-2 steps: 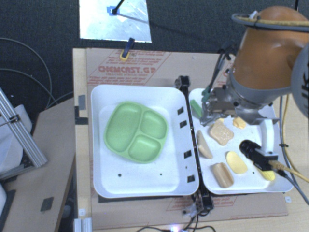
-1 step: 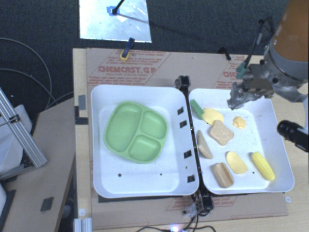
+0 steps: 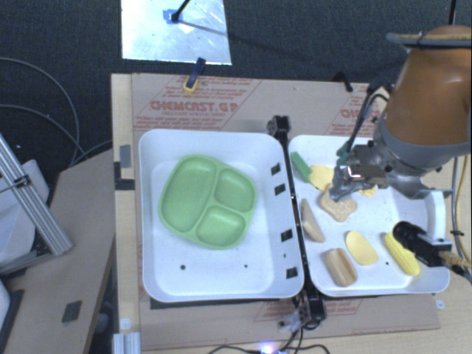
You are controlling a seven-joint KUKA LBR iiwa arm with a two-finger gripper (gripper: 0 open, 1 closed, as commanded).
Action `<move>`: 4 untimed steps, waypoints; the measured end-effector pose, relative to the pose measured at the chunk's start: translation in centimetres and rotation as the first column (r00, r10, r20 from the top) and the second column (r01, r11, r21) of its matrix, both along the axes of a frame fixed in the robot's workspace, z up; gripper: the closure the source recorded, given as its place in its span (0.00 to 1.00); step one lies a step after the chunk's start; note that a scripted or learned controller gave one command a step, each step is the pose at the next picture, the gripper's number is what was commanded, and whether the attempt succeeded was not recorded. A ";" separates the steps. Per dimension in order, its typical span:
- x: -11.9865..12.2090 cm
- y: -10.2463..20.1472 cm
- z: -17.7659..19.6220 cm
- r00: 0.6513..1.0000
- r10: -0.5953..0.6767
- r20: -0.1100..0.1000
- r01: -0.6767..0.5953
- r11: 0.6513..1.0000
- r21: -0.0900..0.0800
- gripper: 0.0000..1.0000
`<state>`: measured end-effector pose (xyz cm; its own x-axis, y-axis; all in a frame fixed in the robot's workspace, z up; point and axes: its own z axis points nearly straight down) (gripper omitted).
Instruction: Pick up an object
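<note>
The right bin (image 3: 435, 282) holds several toy foods. A tan cookie-like piece (image 3: 338, 208) lies near its middle, and my gripper (image 3: 341, 192) reaches down right over it, touching or nearly touching its top. Around it lie a green piece (image 3: 300, 167), a yellow piece (image 3: 321, 175), a tan wedge (image 3: 312, 223), a pale yellow slice (image 3: 361, 248), a brown bread roll (image 3: 340, 266) and a yellow corn cob (image 3: 402, 254). Nothing is visibly lifted between the fingers.
The left bin (image 3: 158, 271) holds a green divided plate (image 3: 209, 200). A black hinge strip (image 3: 289, 198) runs between the two bins. The arm's orange band (image 3: 431, 87) hangs over the right bin's far right side.
</note>
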<state>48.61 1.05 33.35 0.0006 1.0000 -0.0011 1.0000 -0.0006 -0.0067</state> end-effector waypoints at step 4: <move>-0.1 -1.0 -14.9 1.000 -0.001 0.004 0.001 1.000 0.002 1.00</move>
<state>48.52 0.01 18.41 0.0012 1.0000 0.0008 1.0000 -0.0012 -0.0022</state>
